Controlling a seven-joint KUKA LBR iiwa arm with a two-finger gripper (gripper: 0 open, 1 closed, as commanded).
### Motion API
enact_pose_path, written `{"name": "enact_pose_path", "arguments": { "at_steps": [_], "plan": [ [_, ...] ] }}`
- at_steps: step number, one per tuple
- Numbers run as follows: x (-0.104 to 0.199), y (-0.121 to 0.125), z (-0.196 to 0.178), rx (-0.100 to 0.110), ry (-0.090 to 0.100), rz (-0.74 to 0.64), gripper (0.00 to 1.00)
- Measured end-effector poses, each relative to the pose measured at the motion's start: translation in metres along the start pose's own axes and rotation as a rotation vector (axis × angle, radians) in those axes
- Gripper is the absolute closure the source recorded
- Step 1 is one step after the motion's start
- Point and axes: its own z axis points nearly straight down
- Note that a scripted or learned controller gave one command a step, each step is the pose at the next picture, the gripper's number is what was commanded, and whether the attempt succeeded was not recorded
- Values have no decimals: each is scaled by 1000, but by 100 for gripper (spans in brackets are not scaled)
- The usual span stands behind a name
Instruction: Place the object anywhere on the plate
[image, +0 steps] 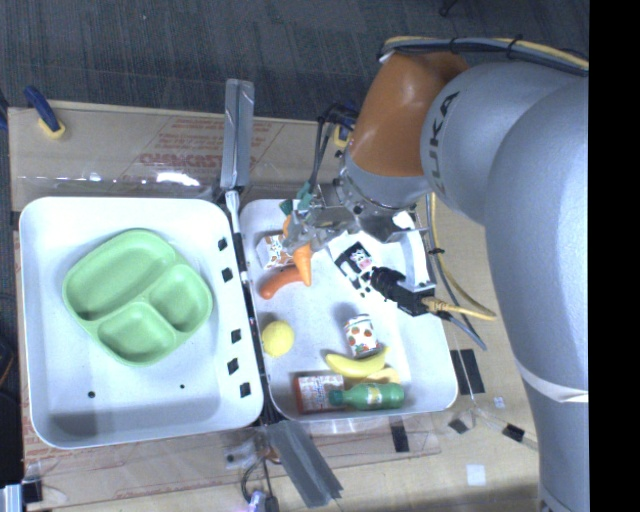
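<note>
A light green plate (137, 293) with three compartments lies in the left bin (50, 400). In the right bin (425, 375), an orange carrot-shaped toy (287, 276) lies near the left wall. Its upper end points up toward my gripper (304, 228). The gripper hangs low over the bin's back left part, right above that end of the carrot. Whether it touches the carrot is hidden by the wrist.
The right bin also holds a small white carton (270, 250), a yellow lemon (278, 338), a banana (360, 366), a small printed can (361, 333), a green bottle (368, 397), a red-labelled bottle (315, 390) and a black-and-white piece (357, 262). A divider (240, 300) separates the bins.
</note>
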Motion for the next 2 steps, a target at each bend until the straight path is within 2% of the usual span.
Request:
{"name": "enact_pose_path", "arguments": {
  "at_steps": [1, 2],
  "plan": [
    [63, -19, 47, 3, 0, -261, 100],
    [62, -19, 47, 3, 0, -260, 0]
  ]
}}
